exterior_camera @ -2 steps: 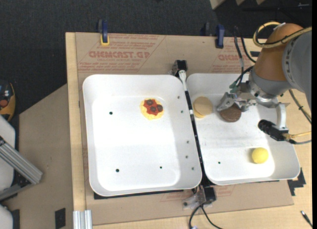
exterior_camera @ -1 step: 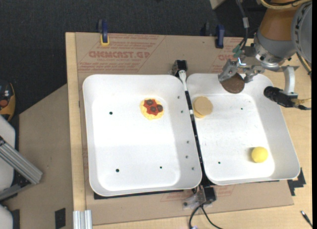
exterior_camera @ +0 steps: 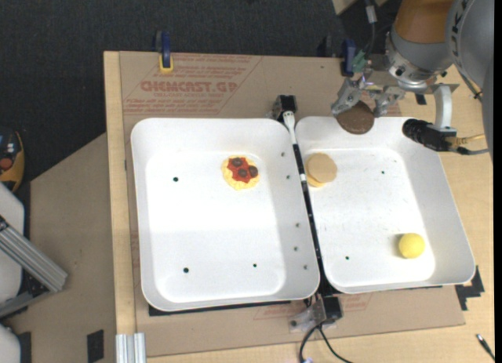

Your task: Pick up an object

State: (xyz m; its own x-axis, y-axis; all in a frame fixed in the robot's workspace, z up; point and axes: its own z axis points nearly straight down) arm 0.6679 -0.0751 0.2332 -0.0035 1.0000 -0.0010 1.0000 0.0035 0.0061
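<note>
My gripper (exterior_camera: 363, 108) hangs over the far edge of the right bin (exterior_camera: 439, 197). A brown disc (exterior_camera: 356, 121) sits between its fingers, lifted above the bin's rim. On the right bin's floor a tan round cookie (exterior_camera: 321, 170) lies against the left wall, and a yellow ball (exterior_camera: 410, 245) rests near the front right corner. A small toy pizza (exterior_camera: 241, 172), yellow with red and dark toppings, lies in the far middle of the left bin (exterior_camera: 172, 228).
The two bins meet at a black divider strip (exterior_camera: 302, 197). A blue clamp (exterior_camera: 164, 49) grips the far edge of the cardboard base (exterior_camera: 220, 83). The arm's orange band (exterior_camera: 427, 16) rises at the top right.
</note>
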